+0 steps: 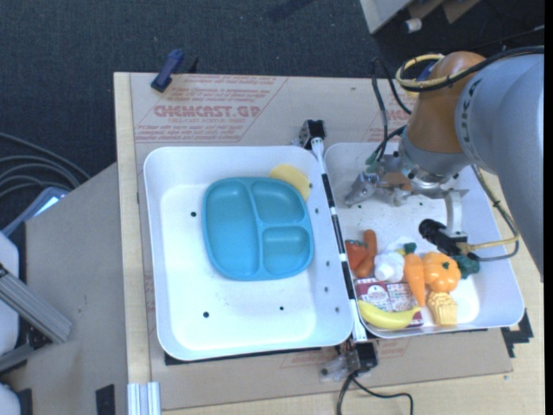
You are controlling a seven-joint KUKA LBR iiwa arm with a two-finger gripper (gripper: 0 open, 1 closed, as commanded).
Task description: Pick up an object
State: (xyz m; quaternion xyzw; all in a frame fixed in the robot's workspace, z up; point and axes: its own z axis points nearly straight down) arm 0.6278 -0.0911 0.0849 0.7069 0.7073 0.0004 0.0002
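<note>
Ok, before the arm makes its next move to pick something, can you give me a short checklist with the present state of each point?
1. Objects in reach: ok, banana, carrot and orange pepper lie in the right bin.
2. Hand above the right bin: ok, over its upper part.
3. Hand above an object: not ok, the toys lie nearer the front.
4. Object held: cannot tell.
5. Left bin: ok, blue divided plate lies flat inside.
</note>
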